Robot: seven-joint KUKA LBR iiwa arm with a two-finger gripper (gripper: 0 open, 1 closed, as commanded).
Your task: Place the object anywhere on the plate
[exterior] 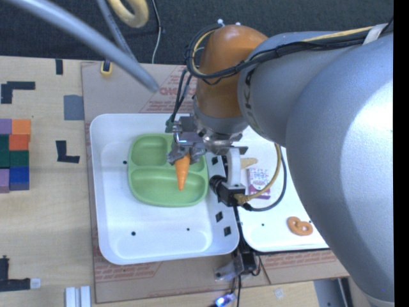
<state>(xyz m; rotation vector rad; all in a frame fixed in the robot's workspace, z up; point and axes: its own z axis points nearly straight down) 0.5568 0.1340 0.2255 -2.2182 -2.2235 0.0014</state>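
Arm reaches in over the left white bin [108, 190], which holds the green divided plate [153, 190]; gripper [183, 151] sits above the plate's right half. Fingers pinch the thick top end of the orange carrot [181, 171], whose tip points down toward the plate's lower compartment, though contact with the plate cannot be judged. Judgement: transport essentially done; remaining steps are release and retreat. A pretzel [298, 226] lies well right of the plate.
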